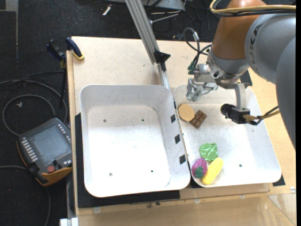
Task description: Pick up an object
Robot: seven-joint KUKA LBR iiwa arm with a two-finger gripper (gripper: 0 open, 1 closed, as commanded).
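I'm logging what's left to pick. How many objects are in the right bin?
5: tan disc and brown chocolate piece near the divider; green piece, purple piece and yellow piece at the front. The arm may hide more.

We saw two bins side by side on the bench (117, 55): left bin (124, 135), right bin (249, 154). In the right bin, a round disc (186, 111) lay touching a ridged bar (198, 119) at the back-left; nearer the front sat a leafy piece (208, 150), w/ a berry cluster (199, 166) & long fruit (213, 170) before it. The gripper (194, 94) hung just behind the disc.
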